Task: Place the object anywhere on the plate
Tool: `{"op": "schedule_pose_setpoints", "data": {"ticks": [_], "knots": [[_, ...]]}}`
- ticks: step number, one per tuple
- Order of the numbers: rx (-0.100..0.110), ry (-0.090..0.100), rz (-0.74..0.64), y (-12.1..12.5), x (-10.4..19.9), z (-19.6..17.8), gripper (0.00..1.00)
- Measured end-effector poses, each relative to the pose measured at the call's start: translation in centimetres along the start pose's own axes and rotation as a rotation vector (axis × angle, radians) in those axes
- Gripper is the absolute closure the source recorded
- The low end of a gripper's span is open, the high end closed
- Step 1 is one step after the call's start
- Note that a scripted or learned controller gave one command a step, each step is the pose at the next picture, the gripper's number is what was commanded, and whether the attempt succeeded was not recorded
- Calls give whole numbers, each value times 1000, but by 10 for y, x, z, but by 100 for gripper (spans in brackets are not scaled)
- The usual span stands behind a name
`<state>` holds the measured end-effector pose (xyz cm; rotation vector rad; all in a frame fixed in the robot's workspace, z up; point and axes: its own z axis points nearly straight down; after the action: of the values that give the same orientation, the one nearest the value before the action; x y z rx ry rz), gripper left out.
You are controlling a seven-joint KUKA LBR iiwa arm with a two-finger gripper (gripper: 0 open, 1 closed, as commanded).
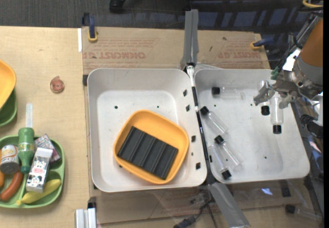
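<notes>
An orange plate (177,132) lies in the left bin (103,88) with a black ridged block (147,152) resting on it. Several clear tubes with black caps lie in the right bin (247,157). One clear tube (276,115) points down from directly under my gripper (275,97), its black cap at the lower end. Whether the tube is held or lies on the bin floor cannot be made out. A second black cap (264,110) sits just left of it. My gripper is over the right bin's upper right area, far from the plate.
More capped tubes lie near the divider (194,103) at the right bin's left side (219,141). On the bench at far left stand a green tray (54,183) of toy food and a small pink object (57,85).
</notes>
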<state>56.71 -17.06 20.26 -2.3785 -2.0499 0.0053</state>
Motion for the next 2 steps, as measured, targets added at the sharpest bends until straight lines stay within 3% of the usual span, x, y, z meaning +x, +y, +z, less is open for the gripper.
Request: {"op": "schedule_pose_setpoints", "data": {"ticks": [1,2], "knots": [[-1,0,0,0,0,0,0],[-2,-1,10,83,-14,-27,0]]}}
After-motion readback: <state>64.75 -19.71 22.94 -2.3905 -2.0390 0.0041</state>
